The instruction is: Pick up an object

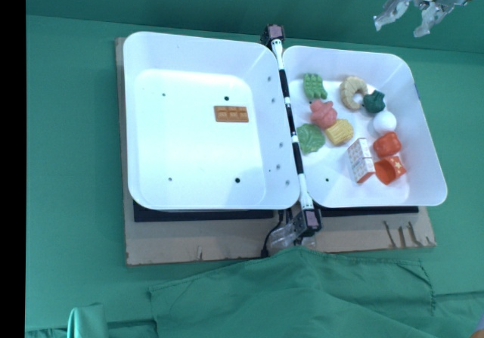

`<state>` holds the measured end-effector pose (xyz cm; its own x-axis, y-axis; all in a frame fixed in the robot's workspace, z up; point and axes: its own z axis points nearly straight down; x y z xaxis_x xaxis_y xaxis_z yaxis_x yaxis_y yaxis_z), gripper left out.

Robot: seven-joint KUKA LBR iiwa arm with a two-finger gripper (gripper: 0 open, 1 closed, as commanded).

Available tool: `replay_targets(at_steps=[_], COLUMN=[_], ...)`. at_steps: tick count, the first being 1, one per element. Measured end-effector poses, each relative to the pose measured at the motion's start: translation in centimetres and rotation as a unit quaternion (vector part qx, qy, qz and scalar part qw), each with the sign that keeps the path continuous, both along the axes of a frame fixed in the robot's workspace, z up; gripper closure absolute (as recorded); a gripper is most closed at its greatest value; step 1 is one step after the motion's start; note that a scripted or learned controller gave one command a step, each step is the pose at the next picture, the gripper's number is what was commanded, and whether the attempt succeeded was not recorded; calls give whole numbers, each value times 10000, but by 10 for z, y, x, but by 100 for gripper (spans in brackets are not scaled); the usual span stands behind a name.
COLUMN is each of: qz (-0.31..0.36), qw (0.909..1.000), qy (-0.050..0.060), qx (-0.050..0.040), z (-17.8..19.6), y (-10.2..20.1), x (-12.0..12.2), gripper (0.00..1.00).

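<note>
Green cloth (302,291) drapes the near edge of the table, closest to my viewpoint, and it overlaps the front of the cardboard sheet (189,246) that carries both bins.

No single target is named, so I take the candidates to be the small toys clustered in the right bin (423,178). An orange cup-like piece (390,170) and a red-and-white box (360,159) lie touching near its front. Behind them sit a red-orange block (386,144), a white ball (384,121), a yellow piece (339,131), a pink piece (323,113), two green leafy pieces (310,137) (314,87), a tan ring (352,92) and a dark green piece (373,101). They crowd together, which I judge will make a clean grasp awkward.

One orange bar (231,113) lies alone, flat, in the left bin (151,178), well apart from everything. I judge that the easier pick.

At the upper right the claw (412,17) hangs above and beyond the right bin's far corner, its fingers spread wide with nothing between them. I read this as a standby pose before any descent.
</note>
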<state>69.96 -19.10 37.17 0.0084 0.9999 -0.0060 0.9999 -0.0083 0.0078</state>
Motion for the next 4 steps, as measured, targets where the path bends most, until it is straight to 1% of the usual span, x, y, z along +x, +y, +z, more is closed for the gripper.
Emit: replay_targets(at_steps=[1, 3, 4], qz=[29, 26, 9], qw=[10000, 10000, 10000], qy=[-14, 13, 37], qx=[5, 8, 16], z=[48, 48, 22], y=[4, 4, 3], x=[1, 0, -21], gripper=[0, 0, 0])
